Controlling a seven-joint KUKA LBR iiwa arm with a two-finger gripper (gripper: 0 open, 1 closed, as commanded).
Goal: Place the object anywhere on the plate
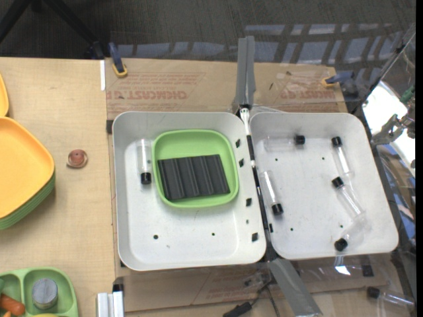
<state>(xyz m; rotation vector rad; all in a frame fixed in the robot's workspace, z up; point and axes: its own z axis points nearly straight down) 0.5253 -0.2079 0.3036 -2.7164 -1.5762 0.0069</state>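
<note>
the bench carried a wooden top (53,98) on the left and brown cardboard (178,88) under two white bins, dark carpet (198,12) behind. right bin (310,236) held several clear tubes with black caps, faint against the white and hard to count. left bin (192,249) held a green plate (165,147) with a black ribbed object (193,176) lying on it, one capped tube (144,162) just beside.

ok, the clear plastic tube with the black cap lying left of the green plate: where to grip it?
Grip the clear plastic tube mid-barrel from straight above, fingers closing left-right across it. It lies flat, running up-down in view, black cap nearest. The green plate rim is close on its right, so clearance looks tight.
</note>
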